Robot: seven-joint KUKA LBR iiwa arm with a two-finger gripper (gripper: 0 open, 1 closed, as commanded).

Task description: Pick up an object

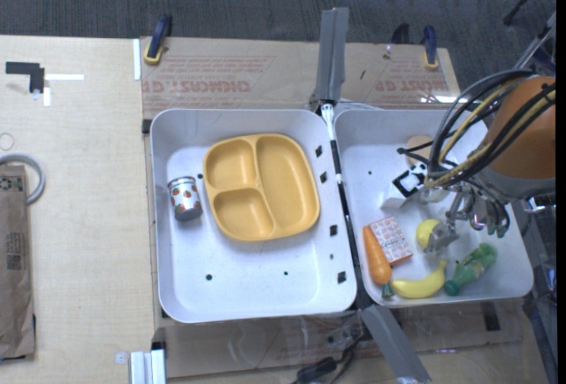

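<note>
The right bin (371,163) holds several small objects near its front edge. An orange carrot (376,257) lies beside a red patterned box (390,241). A yellow banana (419,284) curves along the front, and a green bottle (470,267) lies to its right. A small round yellow fruit (426,232) sits behind the banana. My gripper (445,234) hangs low right at this fruit's right side, touching or almost touching it. The wrist and its cables hide the bin floor to the right.
The left bin (256,285) bears a yellow divided plate (261,186) and a small printed can (185,197) at its left. A raised divider (340,205) separates the two bins. Black cables (469,130) arc over the right bin's back right.
</note>
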